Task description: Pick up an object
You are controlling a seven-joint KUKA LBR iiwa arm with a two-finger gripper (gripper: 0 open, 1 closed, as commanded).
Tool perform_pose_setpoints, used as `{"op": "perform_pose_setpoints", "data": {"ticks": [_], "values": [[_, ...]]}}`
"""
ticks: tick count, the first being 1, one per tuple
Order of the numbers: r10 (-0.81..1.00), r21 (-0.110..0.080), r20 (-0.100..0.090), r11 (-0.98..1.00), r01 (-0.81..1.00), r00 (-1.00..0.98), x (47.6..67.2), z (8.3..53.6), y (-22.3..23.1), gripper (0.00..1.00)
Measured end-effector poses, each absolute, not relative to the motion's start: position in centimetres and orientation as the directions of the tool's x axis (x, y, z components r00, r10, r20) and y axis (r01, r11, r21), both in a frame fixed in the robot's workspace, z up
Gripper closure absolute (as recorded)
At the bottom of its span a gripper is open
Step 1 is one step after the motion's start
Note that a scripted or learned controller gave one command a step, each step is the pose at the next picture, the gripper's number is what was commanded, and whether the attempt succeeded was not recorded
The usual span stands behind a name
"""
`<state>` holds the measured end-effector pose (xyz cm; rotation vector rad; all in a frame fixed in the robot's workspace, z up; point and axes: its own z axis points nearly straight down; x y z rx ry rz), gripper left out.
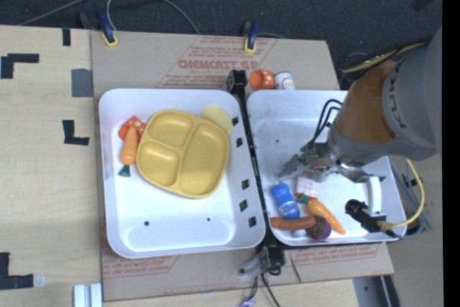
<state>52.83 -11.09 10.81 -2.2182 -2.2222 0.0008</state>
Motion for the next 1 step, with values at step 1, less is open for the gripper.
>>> {"op": "perform_pose_setpoints", "data": {"ticks": [1], "values": [[1.0, 0.002, 0.0, 0.001, 1.0, -0.001, 54.64, 8.64, -16.04, 0.0]]}}
